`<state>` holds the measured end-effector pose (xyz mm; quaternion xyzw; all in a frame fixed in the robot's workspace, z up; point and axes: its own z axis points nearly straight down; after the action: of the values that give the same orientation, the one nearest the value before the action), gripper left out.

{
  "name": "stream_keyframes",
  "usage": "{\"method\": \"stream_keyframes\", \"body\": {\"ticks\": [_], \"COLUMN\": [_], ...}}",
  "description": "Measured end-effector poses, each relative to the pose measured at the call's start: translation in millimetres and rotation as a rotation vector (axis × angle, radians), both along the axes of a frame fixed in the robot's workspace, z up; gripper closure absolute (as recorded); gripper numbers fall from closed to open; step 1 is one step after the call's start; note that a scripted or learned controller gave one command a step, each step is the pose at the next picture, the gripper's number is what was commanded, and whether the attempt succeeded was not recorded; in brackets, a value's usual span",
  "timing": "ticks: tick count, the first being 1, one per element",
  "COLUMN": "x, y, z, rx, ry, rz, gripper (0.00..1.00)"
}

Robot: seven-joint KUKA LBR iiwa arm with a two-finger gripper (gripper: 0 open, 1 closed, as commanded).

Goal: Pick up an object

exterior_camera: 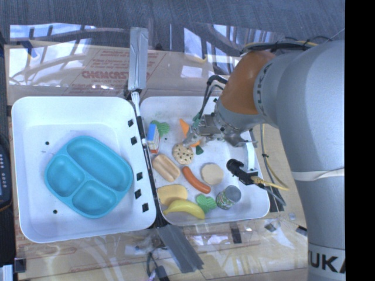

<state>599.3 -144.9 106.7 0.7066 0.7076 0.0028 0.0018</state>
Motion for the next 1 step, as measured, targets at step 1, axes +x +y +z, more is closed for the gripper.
{"method": "stream_keyframes", "body": {"ticks": [1], "x": [0.0], "y": [0.4], "z": [9.4], "rx": [0.000], "ry": [0.001], "rz": [0.005], "gripper": [1.00]}}
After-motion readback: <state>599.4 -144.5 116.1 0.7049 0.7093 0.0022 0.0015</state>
